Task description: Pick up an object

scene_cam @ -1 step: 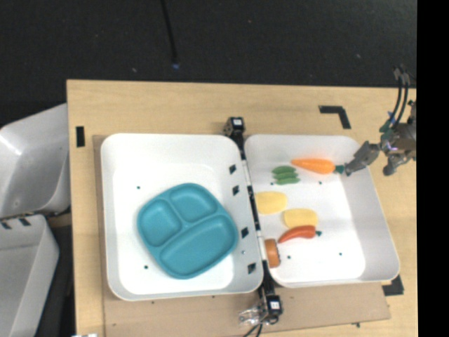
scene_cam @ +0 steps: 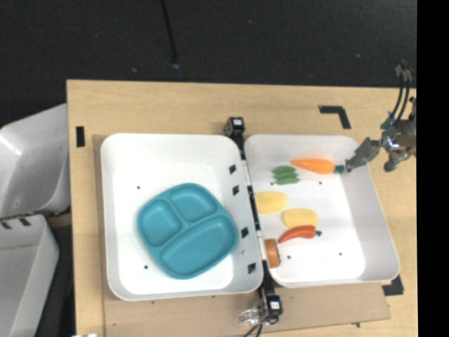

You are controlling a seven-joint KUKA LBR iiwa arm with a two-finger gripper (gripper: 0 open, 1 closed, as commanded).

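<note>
In the right bin (scene_cam: 372, 209) lie an orange carrot with a green top (scene_cam: 313, 165), a green vegetable (scene_cam: 285, 175), two yellow pieces (scene_cam: 271, 202) (scene_cam: 300, 218), a red pepper (scene_cam: 297, 234) and a small orange piece (scene_cam: 271, 253) by the bin's left wall. My gripper (scene_cam: 376, 158) hangs at the bin's far right corner. It stands open, and one grey finger (scene_cam: 360, 153) points down-left toward the carrot's green end. Nothing sits between the fingers.
The left bin (scene_cam: 116, 188) holds a blue divided plate (scene_cam: 186, 229). Black clips run along the seam between the two bins (scene_cam: 245, 188). A white box (scene_cam: 28, 167) stands off the bench to the left.
</note>
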